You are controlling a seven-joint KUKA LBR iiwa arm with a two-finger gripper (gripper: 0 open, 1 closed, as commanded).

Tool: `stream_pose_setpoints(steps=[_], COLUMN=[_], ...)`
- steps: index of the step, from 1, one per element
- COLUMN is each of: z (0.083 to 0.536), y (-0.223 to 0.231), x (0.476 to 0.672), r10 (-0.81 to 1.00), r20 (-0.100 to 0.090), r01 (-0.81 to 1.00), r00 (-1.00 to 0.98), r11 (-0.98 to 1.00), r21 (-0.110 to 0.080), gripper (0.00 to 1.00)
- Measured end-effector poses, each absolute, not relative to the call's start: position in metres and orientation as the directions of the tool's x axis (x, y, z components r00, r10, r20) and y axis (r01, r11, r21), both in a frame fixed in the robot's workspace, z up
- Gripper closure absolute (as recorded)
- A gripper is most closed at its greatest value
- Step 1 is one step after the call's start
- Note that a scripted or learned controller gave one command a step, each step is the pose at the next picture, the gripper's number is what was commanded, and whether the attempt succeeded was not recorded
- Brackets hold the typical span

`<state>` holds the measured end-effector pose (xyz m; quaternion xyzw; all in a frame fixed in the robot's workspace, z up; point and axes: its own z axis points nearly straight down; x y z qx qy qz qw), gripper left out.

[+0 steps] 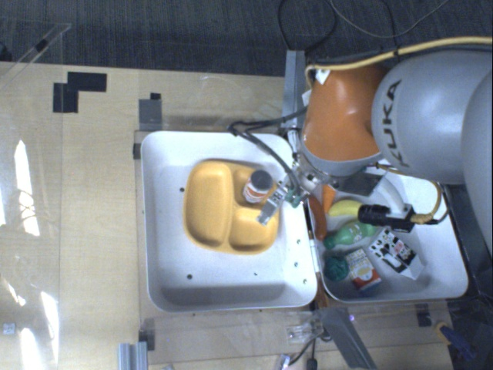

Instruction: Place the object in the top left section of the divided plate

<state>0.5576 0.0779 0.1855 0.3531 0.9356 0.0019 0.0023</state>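
A yellow divided plate [209, 206] lies in the left white bin [166, 268]. A small bottle [258, 185] with a grey cap and an orange label stands over the plate's upper right section. My gripper [269, 205] hangs just right of and below the bottle, over the plate's right edge, close to the bottle or touching it. I cannot make out whether the bottle is between the fingers. The grey and orange arm [347, 122] hides the bin corner behind it.
The right bin [451, 284] holds an orange piece [329, 197], a yellow-green item [347, 208], a green item [348, 236], a teal ball [335, 267], a printed box [393, 250] and a red-and-white packet [362, 274]. Cables [254, 133] run across the left bin's back edge.
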Motion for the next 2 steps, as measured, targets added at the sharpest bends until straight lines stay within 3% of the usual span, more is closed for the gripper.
stream_pose_setpoints(steps=[1,2], z=[0.1972,0.1971], y=[0.079,0.079], x=[0.5597,0.5596], r10=[0.661,0.66], r20=[-0.007,-0.007], r01=[0.661,0.66], r00=[-0.751,-0.751], r11=[0.751,0.751], r21=[0.012,0.012], gripper=[1.0,0.0])
